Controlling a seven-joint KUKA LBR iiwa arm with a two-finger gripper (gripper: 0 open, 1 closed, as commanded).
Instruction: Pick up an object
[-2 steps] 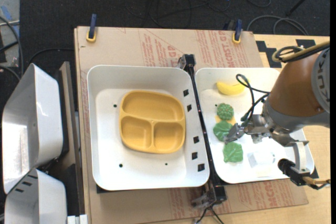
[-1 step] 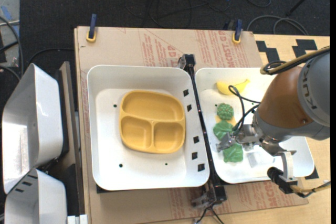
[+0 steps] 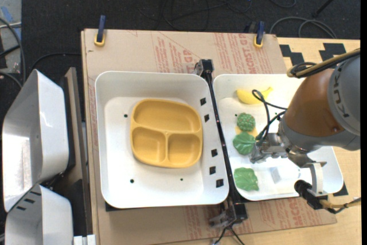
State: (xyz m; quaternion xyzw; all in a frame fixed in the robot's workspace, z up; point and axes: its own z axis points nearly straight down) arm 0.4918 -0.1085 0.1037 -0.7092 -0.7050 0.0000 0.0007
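The right bin (image 3: 275, 80) holds a yellow banana (image 3: 250, 96) near its back left. Three green leafy pieces lie down its left side: one at the top (image 3: 246, 121), one in the middle (image 3: 243, 143) and one at the front (image 3: 246, 179). My gripper (image 3: 262, 153) hangs low over the bin's middle. It is just right of the middle green piece, at or touching its edge. The orange wrist band (image 3: 312, 112) and grey arm cover the bin's right half. Nothing is seen lifted in the gripper.
The left bin (image 3: 109, 123) carries a yellow divided plate (image 3: 166, 132) at its centre. A black divider strip (image 3: 217, 129) runs between the bins. A small grey patch (image 3: 274, 174) lies on the right bin floor below the gripper. Cables trail at the front edge.
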